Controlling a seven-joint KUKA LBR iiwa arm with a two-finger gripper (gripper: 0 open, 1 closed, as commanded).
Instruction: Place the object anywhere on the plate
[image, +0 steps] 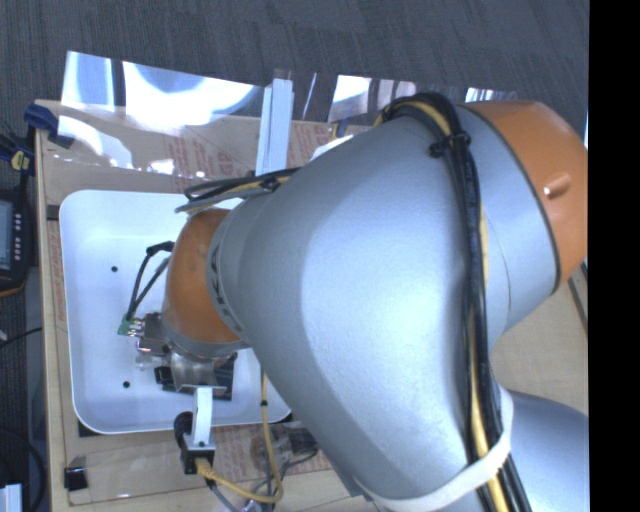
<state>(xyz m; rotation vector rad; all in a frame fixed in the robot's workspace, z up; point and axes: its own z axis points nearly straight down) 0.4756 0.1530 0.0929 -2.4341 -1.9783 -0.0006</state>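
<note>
The object to be placed cannot be identified, and no plate can be made out; both may lie beneath the arm (400, 300), whose grey body covers the ground to the right of the left white bin (90, 300). The gripper (195, 375) hangs over that bin's near right portion, wrist pointed down, presumably positioned to pick or release there. Whether its jaws are apart or together cannot be told. An orange band (195, 290) sits directly above the wrist.
</note>
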